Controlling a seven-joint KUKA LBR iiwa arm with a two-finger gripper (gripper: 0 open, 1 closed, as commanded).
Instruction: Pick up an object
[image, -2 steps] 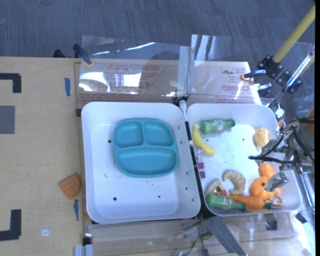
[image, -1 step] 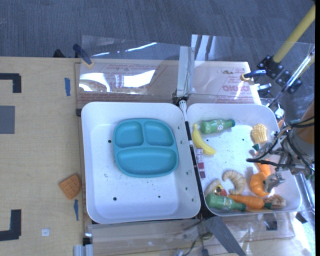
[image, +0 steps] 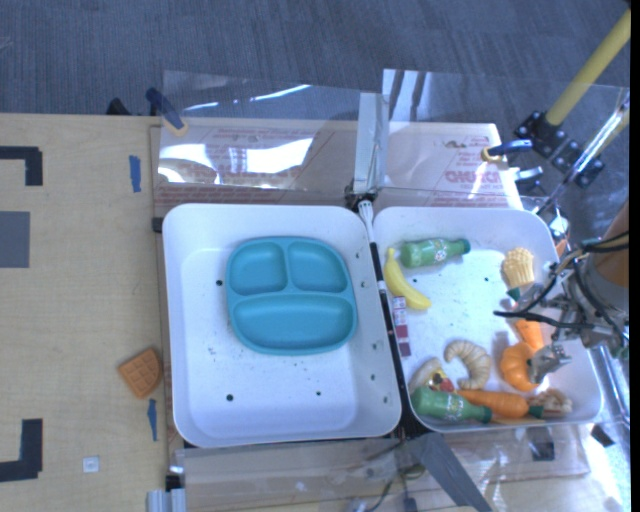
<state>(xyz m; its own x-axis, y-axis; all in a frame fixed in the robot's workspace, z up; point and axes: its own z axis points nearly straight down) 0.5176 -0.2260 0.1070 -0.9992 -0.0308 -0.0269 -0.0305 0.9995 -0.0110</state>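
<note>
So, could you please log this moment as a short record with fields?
left bin: blue divided plate
right bin: two green bottles, banana, corn, croissant, carrot, orange item
hand: over the right bin's right side, near the orange item
outside bins: waffle on the bench, left of the left bin

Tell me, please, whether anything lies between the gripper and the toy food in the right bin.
Nothing visible does. The gripper hangs over the right side of the right white bin, directly above a small orange pumpkin-like toy. An orange plastic carrot and a pale croissant toy crowd in beside it.
</note>
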